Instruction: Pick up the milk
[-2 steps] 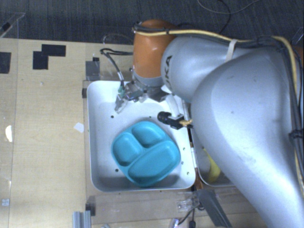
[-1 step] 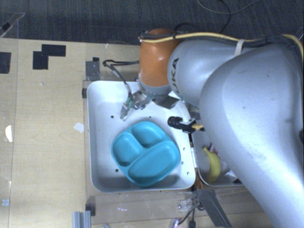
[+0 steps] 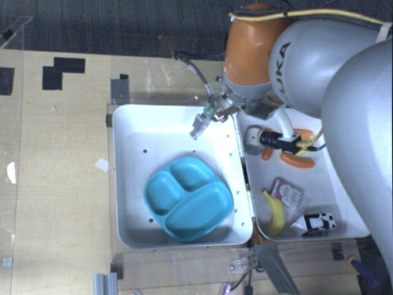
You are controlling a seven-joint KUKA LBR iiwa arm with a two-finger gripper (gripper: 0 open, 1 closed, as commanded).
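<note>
The milk [image 3: 319, 223] is a small carton with black and white cow patches. It lies near the front right corner of the right bin [image 3: 344, 229]. My gripper [image 3: 199, 126] hangs over the back right part of the left bin [image 3: 132, 165], far from the milk and across the divider between the bins. I see nothing held at its tip. The grey arm with its orange band [image 3: 252, 48] reaches in from the upper right and covers the back of the right bin.
A blue divided plate [image 3: 189, 198] fills the front middle of the left bin. The right bin also holds a banana [image 3: 276, 211], a small pinkish packet [image 3: 286, 193] and orange sausage-like pieces [image 3: 298, 160].
</note>
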